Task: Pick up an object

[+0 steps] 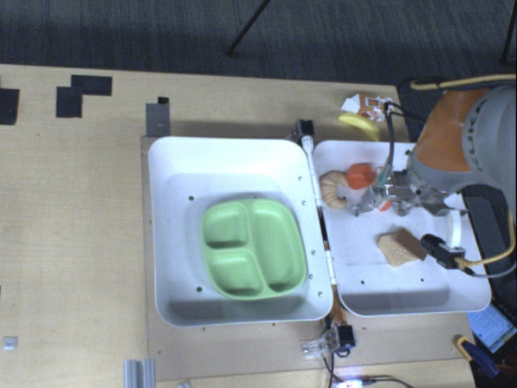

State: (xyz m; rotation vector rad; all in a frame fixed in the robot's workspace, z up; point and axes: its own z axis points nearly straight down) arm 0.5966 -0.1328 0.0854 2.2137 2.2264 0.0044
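- Starting nearest us, we see the tan bread-like piece (400,247) at 5 o'clock in the right bin (404,301); we judge it light, rough and stiff, best pinched across its short sides.
- Above it, the gripper (373,200) hangs low; we cannot tell what it has.
- At 12 o'clock, the orange-red toy (360,175) and ridged beige pastry (332,189) look smooth and light.
- Left, the green 3-compartment tray (254,247) looks slick.
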